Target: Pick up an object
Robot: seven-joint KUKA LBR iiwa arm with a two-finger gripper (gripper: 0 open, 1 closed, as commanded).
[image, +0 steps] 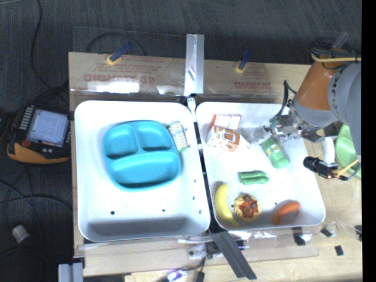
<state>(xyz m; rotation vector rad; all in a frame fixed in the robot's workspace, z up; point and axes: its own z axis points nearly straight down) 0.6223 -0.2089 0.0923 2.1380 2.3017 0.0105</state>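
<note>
In the right bin [317, 207] lie a red and white carton [225, 131] at the back left, a green block [275, 153] at the back right, a green pea pod [254, 177] in the middle, a banana [221, 201], a red and yellow fruit [245, 207] and an orange-red piece [286, 211] along the front. My gripper [276, 133] hangs low over the back right of this bin, right above the green block's upper end. Whether it touches the block is unclear.
The left bin [94, 216] holds a blue divided plate [141, 153] with a small white and green packet [178, 136] at its right edge. The arm's orange band [316, 87] rises over the bench at the right, above a pale green piece [346, 144].
</note>
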